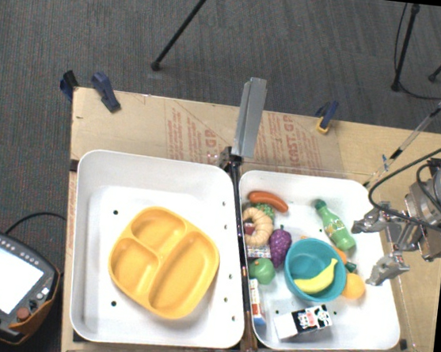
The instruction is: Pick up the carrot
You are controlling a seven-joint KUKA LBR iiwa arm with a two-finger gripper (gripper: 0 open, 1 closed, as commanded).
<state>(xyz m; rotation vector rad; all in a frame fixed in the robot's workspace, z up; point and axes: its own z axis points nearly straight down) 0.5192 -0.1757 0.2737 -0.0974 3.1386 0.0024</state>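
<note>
On a tan bench (171, 125) printed with faint red lettering, two shallow white bins sit side by side, a grey upright post (250, 119) rising at the seam between them. Blue clamps (103, 91) grip the bench's far left edge, and another clamp (324, 116) with a yellow tip sits at the far right. Around the bench lies dark grey carpet (80, 18), crossed by black tripod legs (188, 20). A tablet-like pendant (0, 280) with a pale screen rests on the floor at lower left, its cable trailing away.

The left bin (97, 172) holds a yellow divided tray (164, 261), tilted diagonally. The right bin (382, 322) is crowded: a sausage (269, 200) near the far wall, a pretzel-like pastry (258, 224), purple grapes (279, 244), a green apple (263, 270), a green bottle (334, 226), a teal bowl (314, 269) with a banana (316, 277) inside, an orange (354, 286), and a small black-and-white carton (305, 320).

The carrot (341, 256) shows as an orange sliver between the bowl's right rim and the bottle, mostly hidden.

The gripper (381, 247) hovers over the right bin's right edge, its two fingers spread apart with nothing between them, well to the right of the carrot. The arm (432, 209) enters from the right with cables (400, 173) looping above it.
</note>
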